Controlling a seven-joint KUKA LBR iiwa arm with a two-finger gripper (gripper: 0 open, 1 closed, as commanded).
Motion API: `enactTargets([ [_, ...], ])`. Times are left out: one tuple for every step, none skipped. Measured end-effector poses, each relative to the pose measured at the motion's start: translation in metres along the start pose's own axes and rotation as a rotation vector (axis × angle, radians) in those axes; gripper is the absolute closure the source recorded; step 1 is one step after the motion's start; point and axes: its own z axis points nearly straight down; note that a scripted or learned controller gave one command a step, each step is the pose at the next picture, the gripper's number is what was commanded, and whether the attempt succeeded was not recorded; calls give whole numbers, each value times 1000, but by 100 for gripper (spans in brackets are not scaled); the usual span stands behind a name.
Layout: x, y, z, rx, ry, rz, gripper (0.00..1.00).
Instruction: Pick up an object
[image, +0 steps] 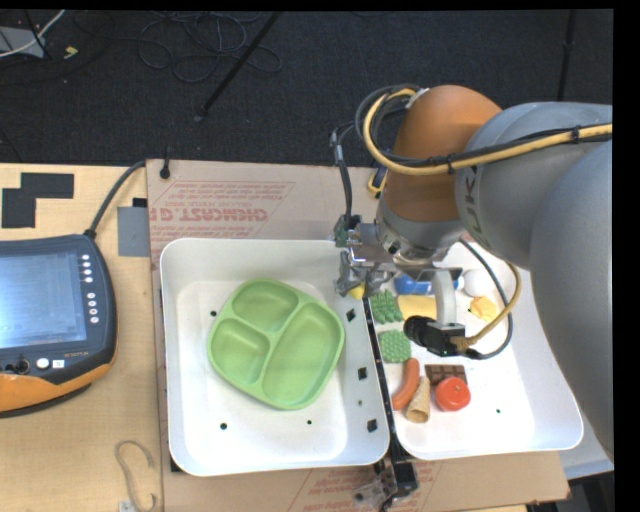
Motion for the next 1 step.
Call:
enactTargets([
  [14,-7,2,2,-1,2,100],
])
